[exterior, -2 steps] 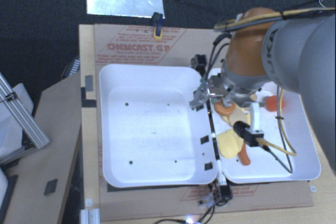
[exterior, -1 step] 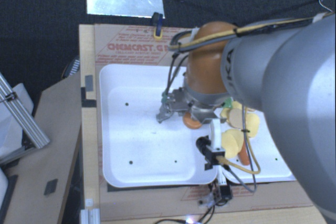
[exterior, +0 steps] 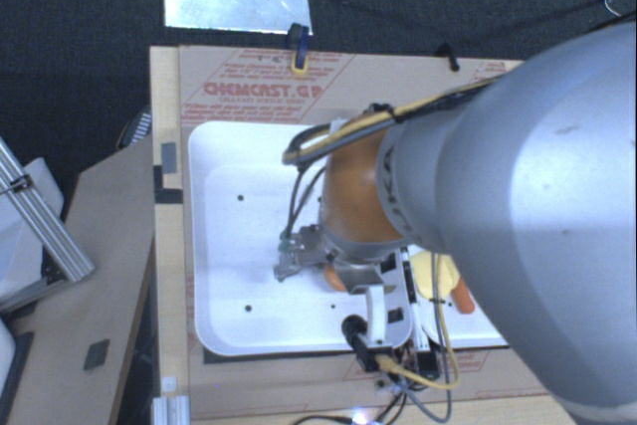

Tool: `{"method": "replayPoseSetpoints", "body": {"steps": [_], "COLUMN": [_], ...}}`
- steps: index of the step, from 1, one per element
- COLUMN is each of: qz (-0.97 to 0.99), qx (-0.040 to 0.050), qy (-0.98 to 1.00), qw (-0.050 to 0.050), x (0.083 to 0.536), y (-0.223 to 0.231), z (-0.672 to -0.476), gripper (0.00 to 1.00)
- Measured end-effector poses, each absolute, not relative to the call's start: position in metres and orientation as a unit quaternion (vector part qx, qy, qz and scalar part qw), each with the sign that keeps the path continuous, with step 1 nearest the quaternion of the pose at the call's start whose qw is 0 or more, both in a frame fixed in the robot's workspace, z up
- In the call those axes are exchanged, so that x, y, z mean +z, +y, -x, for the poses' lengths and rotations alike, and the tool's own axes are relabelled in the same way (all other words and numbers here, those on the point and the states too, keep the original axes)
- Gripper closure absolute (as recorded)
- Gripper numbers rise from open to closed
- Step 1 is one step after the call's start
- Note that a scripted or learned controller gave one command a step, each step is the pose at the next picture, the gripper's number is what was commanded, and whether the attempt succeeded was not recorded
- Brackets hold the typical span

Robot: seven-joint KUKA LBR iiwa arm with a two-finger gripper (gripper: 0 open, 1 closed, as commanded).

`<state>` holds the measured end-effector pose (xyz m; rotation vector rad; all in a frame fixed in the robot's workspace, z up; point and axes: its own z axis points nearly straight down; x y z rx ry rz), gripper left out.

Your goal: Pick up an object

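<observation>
Pick, unfinished: I am watching the gripper (exterior: 333,264) hanging low inside the white bin (exterior: 239,244), just over an orange object (exterior: 335,281) near a yellow object (exterior: 436,272). I am judging the lift as not yet done. The wrist is hiding the gripper, so I cannot tell its state.

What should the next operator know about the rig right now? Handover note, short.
Gripper: hidden below the grey arm with the orange band, low over the white bin; cannot tell whether it is open or shut.
Things: a yellow object and an orange object lie in the bin's right part, partly covered by the arm; another orange piece peeks out beneath the wrist.
Done: arm lowered into the bin. No grasp is visible.
Left: confirm a grasp, then lift an object.
</observation>
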<state>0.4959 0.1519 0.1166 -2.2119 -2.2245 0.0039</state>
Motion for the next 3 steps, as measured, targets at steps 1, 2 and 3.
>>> {"method": "replayPoseSetpoints", "body": {"steps": [1,2,3], "qz": [0.708,0.703,0.705], "qx": [-0.0025,-0.0049,0.0041], "qy": [-0.707,-0.711,-0.710], "qw": [-0.002,-0.001,0.002], "x": [0.188,0.289,0.157], "y": [0.089,0.204,0.236], "z": [-0.488,-0.487,-0.484], "gripper": [0.00,0.00,0.00]}}
